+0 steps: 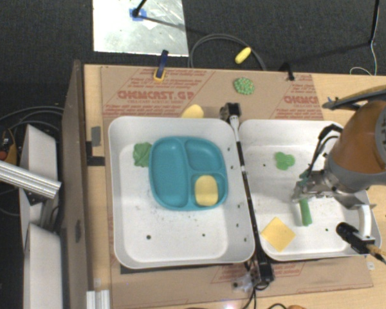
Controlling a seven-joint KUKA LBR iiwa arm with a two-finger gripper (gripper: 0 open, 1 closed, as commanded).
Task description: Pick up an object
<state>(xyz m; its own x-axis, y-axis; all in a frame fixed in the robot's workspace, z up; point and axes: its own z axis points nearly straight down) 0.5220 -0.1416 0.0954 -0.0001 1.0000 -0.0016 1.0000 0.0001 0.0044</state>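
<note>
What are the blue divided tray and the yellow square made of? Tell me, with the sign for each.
Blue divided tray: likely moulded plastic, smooth and slightly glossy, with rounded compartment walls in one even colour.
Yellow square: probably toy plastic or foam, perhaps a cheese slice, thin and flat with a matte, even colour. The view leaves this open.

Dark carpet floor (38, 37); silver sheet (138, 18); cardboard-covered bench (180, 89); black cables (219, 42).

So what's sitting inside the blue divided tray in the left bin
A yellow piece lies in the lower right compartment of the blue divided tray. No other item is visible in its compartments. What the yellow piece covers cannot be seen.
</note>
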